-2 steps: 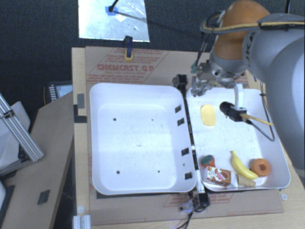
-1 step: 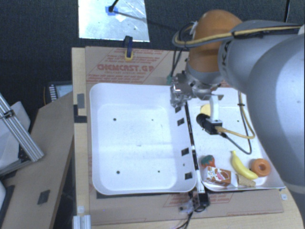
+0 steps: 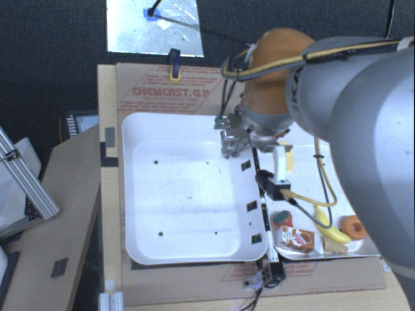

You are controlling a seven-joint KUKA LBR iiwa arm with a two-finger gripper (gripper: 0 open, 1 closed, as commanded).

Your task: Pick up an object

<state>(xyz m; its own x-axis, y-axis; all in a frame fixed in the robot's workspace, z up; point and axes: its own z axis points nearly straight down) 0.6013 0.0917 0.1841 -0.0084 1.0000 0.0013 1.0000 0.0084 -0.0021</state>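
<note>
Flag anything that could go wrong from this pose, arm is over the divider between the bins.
1. The gripper sits near the left bin's right wall, so descending here may hit the rim.
2. The banana, orange ring and snack packet crowd the right bin's near corner, making a clean single grasp doubtful.
3. The arm hides much of that bin.

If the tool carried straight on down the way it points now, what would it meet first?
Probably the right bin, near its left wall. The tool hangs at the divider between the bins, pointing down, and the arm hides the floor below it, so depth is uncertain.
</note>
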